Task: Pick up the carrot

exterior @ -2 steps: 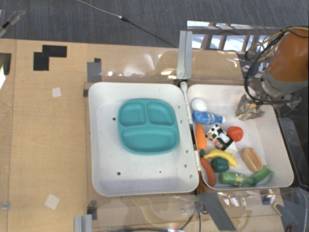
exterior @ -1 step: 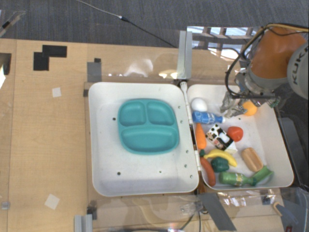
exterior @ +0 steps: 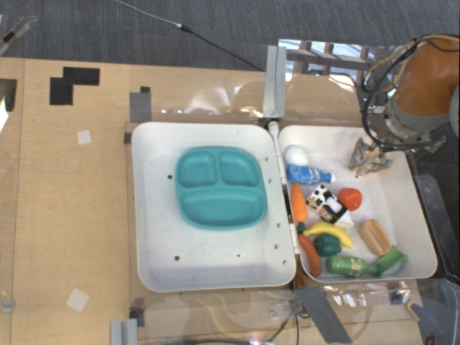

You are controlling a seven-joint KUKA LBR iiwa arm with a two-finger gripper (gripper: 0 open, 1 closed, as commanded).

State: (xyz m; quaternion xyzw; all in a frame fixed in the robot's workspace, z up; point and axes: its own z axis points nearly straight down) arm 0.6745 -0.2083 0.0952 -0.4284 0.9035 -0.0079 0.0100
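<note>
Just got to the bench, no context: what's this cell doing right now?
The arm is after the carrot, which lies along the left wall of the right bin, beside the blue bottle and above the banana. The gripper hangs over bare floor in the bin's upper right, well apart from the carrot, with nothing between its fingers. The left bin holds a teal divided plate. The pick is not yet done.

The grey KUKA arm (exterior: pixel 424 85) with its orange band reaches in from the right at the upper edge, its wrist pointing downward and its metallic two-finger gripper (exterior: pixel 370 165) hanging with fingers slightly spread, holding nothing.
</note>
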